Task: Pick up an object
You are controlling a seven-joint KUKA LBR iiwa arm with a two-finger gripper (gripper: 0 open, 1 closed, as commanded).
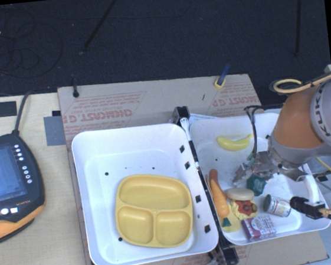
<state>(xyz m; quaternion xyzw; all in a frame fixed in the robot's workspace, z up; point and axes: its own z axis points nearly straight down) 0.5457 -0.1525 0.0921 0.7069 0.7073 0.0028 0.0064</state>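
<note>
Several items crowd my right bin [259,121]. The end effector [252,175] hovers over a teal object [256,183]; the carrot [219,195] lies leftward, lengthwise along the divider. I cannot tell its grip state.

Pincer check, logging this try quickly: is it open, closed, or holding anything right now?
Pincer: cannot be told; it is low in the right bin, over a teal object near the banana, with nothing visibly held.

floor [142,30]: dark, cabled | cardboard sheet [150,101] on bench | pendant [4,177] left
</note>
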